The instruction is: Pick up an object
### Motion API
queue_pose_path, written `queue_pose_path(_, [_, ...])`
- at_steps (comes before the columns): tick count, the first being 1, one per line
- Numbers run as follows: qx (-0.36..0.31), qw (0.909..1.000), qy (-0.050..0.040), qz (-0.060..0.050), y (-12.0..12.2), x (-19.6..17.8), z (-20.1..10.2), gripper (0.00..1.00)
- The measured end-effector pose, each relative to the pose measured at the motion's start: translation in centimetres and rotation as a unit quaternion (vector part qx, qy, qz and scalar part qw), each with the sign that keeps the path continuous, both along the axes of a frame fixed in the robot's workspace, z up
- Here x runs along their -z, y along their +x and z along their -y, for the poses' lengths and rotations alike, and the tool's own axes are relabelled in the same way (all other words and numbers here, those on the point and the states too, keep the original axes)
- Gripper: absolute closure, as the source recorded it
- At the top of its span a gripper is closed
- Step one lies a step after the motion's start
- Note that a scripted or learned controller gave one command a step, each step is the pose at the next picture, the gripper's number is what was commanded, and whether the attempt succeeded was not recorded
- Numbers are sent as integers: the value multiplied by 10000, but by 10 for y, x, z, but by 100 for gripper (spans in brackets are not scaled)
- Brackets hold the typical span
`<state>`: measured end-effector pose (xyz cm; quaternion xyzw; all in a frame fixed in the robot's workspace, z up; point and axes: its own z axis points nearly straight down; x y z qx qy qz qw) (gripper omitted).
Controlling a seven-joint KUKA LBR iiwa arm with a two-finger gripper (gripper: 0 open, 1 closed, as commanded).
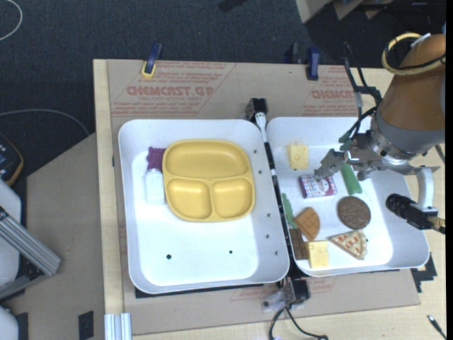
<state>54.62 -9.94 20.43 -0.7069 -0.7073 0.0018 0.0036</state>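
While the gripper (pixel 338 163) hovers, fingers apart, over the right bin (pixel 403 257), a green stick (pixel 351 179) lies lengthwise toward that bin's far edge.

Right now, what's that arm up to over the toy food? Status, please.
Gripper low over right white bin, nothing seen held. Nearest: small pink-and-white packet and green stick. Round brown cookie close by.

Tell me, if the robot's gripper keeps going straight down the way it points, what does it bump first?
Probably the small purple-and-white packet. The gripper hangs over the right bin, pointing down and a bit left at it. Height is hard to judge from above, so the green stick beside it could get touched instead.
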Motion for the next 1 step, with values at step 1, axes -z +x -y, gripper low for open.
queue_pose_path(1, [4,10000,0,-4,-2,43,-3,0])
